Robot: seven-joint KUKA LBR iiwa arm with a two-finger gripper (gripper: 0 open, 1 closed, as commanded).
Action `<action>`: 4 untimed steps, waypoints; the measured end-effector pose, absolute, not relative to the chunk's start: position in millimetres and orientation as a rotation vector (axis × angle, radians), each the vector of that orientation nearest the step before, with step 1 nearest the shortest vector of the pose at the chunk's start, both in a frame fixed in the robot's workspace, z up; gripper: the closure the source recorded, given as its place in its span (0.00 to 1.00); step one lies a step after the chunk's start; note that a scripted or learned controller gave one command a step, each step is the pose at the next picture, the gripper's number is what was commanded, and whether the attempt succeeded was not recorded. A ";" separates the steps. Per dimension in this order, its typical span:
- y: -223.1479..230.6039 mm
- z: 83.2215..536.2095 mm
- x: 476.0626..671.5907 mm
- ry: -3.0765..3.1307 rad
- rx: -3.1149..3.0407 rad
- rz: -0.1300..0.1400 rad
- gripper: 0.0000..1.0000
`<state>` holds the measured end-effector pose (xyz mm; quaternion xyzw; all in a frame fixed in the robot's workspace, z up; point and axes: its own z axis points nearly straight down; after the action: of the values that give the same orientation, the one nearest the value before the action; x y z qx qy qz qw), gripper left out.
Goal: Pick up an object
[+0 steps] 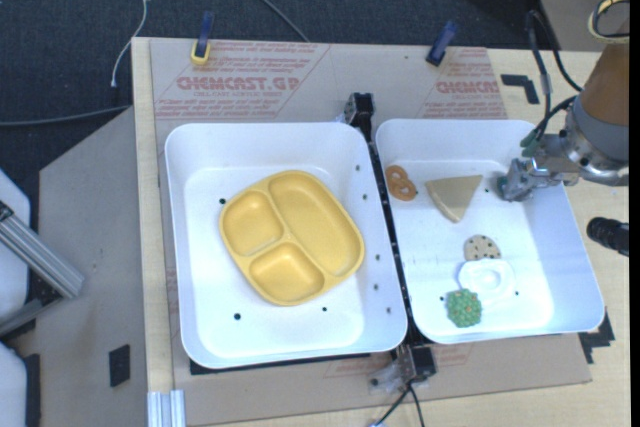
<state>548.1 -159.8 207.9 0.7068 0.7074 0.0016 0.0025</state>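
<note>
Camera view looks down on two white bins side by side on a bench; the left bin holds a yellow divided tray with three compartments, lying slightly askew near its middle; the right bin holds the small items. A pretzel-shaped piece lies at the far left of the right bin; just right of it sits a tan wedge; nearer, a brown speckled cookie lies just beyond a white fried-egg piece, and a green broccoli-like piece sits just left of and nearer than the egg. The gripper reaches in from the right, low over the far part of the right bin, just right of the tan wedge; nothing is visible between its fingers, and how far they are parted cannot be told.
</note>
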 end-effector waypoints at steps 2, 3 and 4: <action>-103.8 235.8 545.0 2.231 2.216 0.003 1.00; -46.1 243.0 540.1 2.232 2.216 0.002 1.00; -0.8 238.1 532.4 2.231 2.219 0.000 1.00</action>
<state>532.4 -0.8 238.1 0.7052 0.7090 -0.0001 -0.0024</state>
